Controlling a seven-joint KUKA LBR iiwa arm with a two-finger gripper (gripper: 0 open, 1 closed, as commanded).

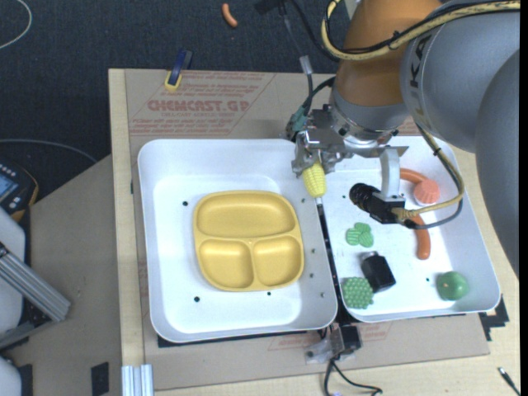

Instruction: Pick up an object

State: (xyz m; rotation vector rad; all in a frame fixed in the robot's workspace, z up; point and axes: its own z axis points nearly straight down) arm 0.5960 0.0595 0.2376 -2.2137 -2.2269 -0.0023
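We are seeing gripper (pixel 312 165) clenched on upper end of yellow corn (pixel 314 181), corn hanging over seam between bins, at 10 o'clock of right bin (pixel 466 242). We are judging hold shallow, so advising slow straight lift, no swinging. We are counting one corn; one yellow divided plate (pixel 247 239) in left bin (pixel 165 221); in right bin three green pieces (pixel 359 236), one black block (pixel 378 271), one red sausage (pixel 423 242), one pink piece (pixel 426 190).
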